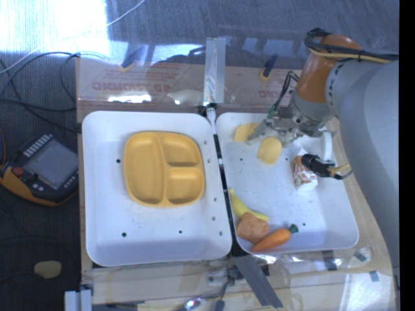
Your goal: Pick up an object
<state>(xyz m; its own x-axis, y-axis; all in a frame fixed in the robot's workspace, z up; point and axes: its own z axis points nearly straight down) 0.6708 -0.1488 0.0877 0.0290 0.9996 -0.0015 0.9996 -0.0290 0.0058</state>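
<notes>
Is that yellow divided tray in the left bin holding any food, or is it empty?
Empty. The yellow tray lies flat in the left bin, and all three of its compartments show only bare yellow plastic.

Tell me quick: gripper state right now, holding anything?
Gripper: low over the far end of the right bin, between two pale yellow pieces. Open or closed cannot be told, and no object shows in its grasp.

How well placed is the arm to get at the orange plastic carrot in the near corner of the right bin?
Probably yes: the orange plastic carrot lies uncovered, though touching the tan lumpy piece and close to the bin wall.
</notes>
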